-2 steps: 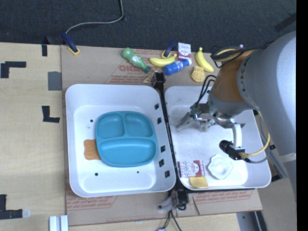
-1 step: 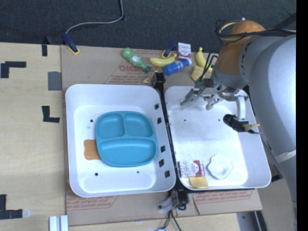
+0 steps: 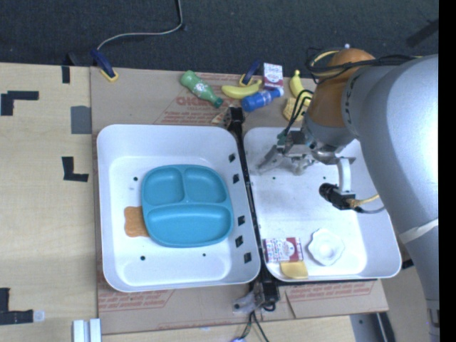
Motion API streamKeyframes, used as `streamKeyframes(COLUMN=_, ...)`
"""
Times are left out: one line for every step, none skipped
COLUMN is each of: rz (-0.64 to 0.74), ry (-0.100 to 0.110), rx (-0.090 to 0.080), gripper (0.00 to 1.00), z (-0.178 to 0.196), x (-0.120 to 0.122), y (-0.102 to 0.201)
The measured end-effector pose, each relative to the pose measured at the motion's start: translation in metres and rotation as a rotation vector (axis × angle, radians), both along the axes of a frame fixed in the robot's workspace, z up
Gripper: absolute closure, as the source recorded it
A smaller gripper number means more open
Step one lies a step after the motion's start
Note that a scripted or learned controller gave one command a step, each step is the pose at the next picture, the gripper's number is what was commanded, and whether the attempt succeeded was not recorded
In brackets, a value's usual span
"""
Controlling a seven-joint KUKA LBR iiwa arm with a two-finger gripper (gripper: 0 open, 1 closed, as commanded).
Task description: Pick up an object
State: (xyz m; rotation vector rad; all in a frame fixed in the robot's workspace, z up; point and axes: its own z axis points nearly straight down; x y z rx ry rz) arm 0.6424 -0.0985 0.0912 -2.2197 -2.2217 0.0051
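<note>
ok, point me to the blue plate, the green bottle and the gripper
blue divided plate (image 3: 187, 206), camera view, on its large lower compartment.
green bottle (image 3: 199, 89), camera view, on the middle of its body, behind the left bin.
gripper (image 3: 285, 157), camera view, between its fingertips, over the right bin.

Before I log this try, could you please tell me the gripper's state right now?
Gripper: over the right bin, nothing visibly held; open or closed cannot be told.

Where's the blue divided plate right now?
The blue divided plate lies in the middle of the left bin, partly covering an orange piece at its left edge.
</note>
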Motion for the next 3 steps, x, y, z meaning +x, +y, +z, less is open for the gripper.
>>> streamKeyframes(rz=0.0, ry=-0.004, rx=0.001, gripper=0.0, z=-0.006, x=0.026, y=0.004)
streamKeyframes(rz=-0.001, ry=-0.002, rx=0.0, gripper=0.0, z=0.012, x=0.015, y=0.004)
streamKeyframes(rz=0.001, ry=-0.003, rx=-0.001, gripper=0.0, z=-0.006, x=0.026, y=0.005)
